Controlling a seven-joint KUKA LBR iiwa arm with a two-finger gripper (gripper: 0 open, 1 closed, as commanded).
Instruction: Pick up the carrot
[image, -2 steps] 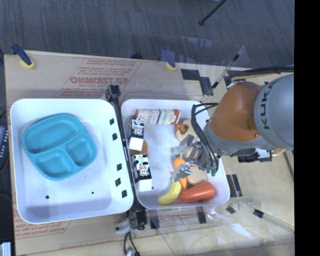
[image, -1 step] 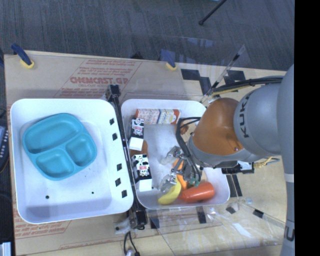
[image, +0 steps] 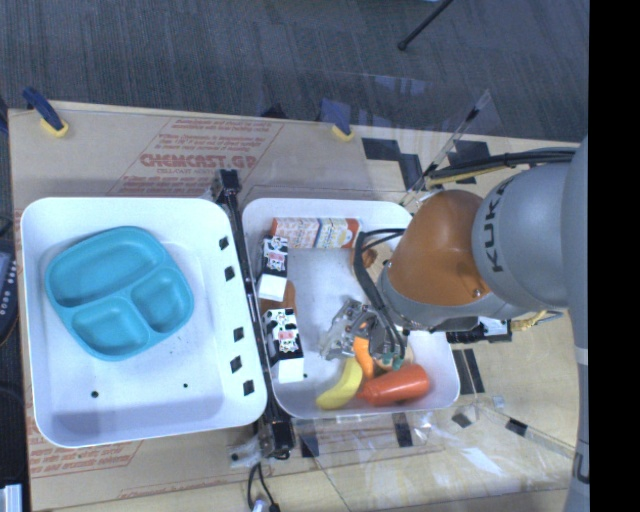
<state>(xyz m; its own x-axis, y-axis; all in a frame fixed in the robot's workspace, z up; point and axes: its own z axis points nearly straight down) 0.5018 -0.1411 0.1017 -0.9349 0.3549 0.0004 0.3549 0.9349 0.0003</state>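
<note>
Camera view. Nearest the lens sits the arm (image: 520, 240), grey with its orange band, entering from the right of the frame and bent down over the right bin (image: 330, 400). Its gripper (image: 362, 335) hangs low in the lower middle of that bin. You cannot tell from here whether it is released or clenched; the wrist covers too much of it.

The carrot (image: 398, 384), orange-red, lies along the bin's lower right wall, just below and slightly right of the gripper, close to touching it. A banana (image: 342, 386) lies against the carrot's left end, and a small orange piece (image: 363, 356) sits between them and the gripper.

To do this step well, you would centre over the carrot's thick middle, away from the banana, and straddle it across its width before closing.

Upper part of the bin: a carton (image: 315, 232). Left bin (image: 130, 420): a blue plate (image: 118, 290).
</note>
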